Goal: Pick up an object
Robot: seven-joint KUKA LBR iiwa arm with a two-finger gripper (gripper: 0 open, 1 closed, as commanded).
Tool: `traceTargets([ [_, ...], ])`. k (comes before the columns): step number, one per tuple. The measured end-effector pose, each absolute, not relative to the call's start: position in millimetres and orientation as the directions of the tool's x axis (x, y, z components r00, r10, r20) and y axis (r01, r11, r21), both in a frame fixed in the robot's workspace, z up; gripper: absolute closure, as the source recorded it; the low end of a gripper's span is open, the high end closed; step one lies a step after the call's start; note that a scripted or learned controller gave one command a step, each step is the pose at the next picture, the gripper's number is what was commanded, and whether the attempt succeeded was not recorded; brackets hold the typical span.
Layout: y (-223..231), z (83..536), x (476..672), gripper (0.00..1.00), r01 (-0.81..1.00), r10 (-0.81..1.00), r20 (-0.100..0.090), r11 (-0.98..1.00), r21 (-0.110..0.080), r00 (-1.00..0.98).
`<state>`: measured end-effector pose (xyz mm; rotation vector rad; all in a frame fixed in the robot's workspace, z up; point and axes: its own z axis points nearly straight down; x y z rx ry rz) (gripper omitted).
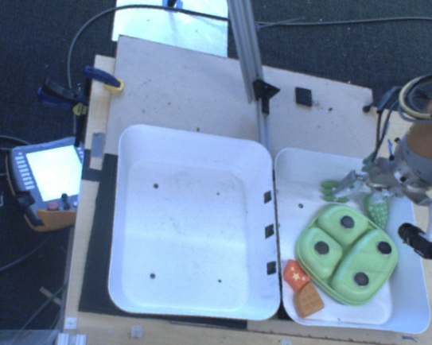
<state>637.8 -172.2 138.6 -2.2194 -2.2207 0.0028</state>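
Could go wrong in a few ways from here. Might close on air and come up with nothing. Might bump the wall of the right bin (419,319), with the gripper (374,183) hanging so close to the far edge. Might also push the little bumpy toy (378,208) into the big green toy (346,254) instead of catching it, with the two just beside each other. Might slip off those bumps, too. Cannot tell how wide open the gripper is, or if anything is caught in it.

Looks pale green and knobbly, a bit like a tiny bunch of grapes. Sits right under the gripper, in the far part of the right bin. Close by, a small dark green piece (328,188). Down at the near edge, a red star block (296,274) touching a tan block (308,302).
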Motion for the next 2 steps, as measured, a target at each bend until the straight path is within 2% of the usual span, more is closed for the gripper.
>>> traceTargets([
  [1,-173,154,640.3,1.00,1.000,1.000,-0.002,0.002,0.006,-0.002],
  [2,-173,219,643.2,1.00,1.000,1.000,-0.002,0.004,0.008,-0.004],
])
